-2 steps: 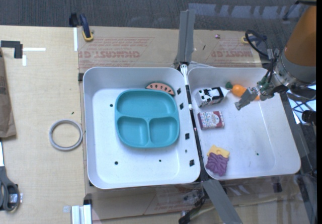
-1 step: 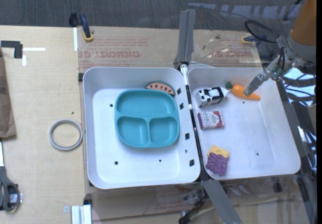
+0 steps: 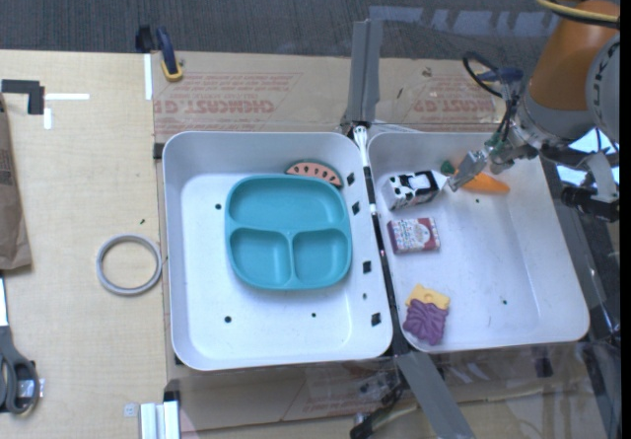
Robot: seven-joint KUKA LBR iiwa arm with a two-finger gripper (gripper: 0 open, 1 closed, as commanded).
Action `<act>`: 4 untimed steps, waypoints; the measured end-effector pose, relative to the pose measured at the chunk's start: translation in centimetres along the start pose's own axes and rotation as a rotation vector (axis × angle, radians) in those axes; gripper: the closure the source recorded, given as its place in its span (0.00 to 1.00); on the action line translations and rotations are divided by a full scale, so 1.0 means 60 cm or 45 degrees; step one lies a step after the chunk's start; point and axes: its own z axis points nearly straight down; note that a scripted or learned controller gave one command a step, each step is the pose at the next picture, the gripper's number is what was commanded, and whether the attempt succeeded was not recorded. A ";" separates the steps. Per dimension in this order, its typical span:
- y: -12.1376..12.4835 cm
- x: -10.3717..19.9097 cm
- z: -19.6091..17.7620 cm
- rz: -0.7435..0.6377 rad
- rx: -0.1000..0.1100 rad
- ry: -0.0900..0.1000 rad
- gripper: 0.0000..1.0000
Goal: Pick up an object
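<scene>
In the right bin (image 3: pixel 532 269) lie an orange carrot-like toy (image 3: pixel 490 185) at the back, a black-and-white cow toy (image 3: pixel 411 188), a pink packet (image 3: pixel 414 234) and a purple bunch of grapes (image 3: pixel 426 321) on a yellow piece near the front. My gripper (image 3: pixel 470 170) hangs low at the back of this bin, right at the left end of the orange toy and just right of the cow toy. A small green piece (image 3: pixel 448 168) sits beside the gripper.
The left bin (image 3: pixel 187 259) holds a teal divided plate (image 3: pixel 290 232) and a watermelon slice (image 3: pixel 314 172) behind it. On the bench to the left lie a tape ring (image 3: pixel 129 262), scissors (image 3: pixel 15 383) and a brown bag (image 3: pixel 12 200). A grey post (image 3: pixel 363 72) stands behind the bins.
</scene>
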 end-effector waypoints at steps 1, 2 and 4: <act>-0.051 0.013 0.025 0.109 0.002 0.000 0.00; -0.013 -0.065 -0.067 -0.259 -0.002 -0.005 0.00; 0.001 -0.027 0.030 -0.122 -0.001 -0.003 1.00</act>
